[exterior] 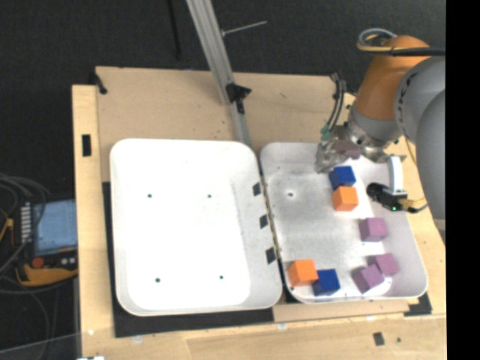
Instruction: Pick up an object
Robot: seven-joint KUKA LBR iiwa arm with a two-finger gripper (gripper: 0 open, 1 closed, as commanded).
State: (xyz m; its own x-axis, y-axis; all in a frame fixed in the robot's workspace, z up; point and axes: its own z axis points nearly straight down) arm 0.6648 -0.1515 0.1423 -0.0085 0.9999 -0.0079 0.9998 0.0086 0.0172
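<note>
The bench point(180, 100) is a flat sheet of pale, matt board, and on it sit two shallow white bins with rounded corners. The left bin point(184, 223) is smooth and clean-looking, marked by four small dark dots. The right bin point(315, 223) looks scuffed and greyish across its floor, and I'll place the rest from it.

Small hard-edged cubes lie scattered in the right bin. Near its far edge sits a blue block point(343, 176), and touching it on the near side is an orange block point(345, 198). Towards the bin's right side is a purple block point(373, 229). Along the near edge an orange cube point(303, 271) and a blue cube point(326, 282) sit pressed together, and two more purple cubes point(376, 271) cluster in the near right corner.

The arm comes in over the right bin's far right corner, a smooth grey casing with a glossy orange band. Its hand point(328, 158) is a dull metal piece hanging over the far edge of the bin, just beside the blue block on its left and far side. I cannot tell whether it is touching that block, nor how far apart it stands; nothing shows held in it.

A slim metal rail point(214, 51) slants across the bench beyond the bins.
</note>
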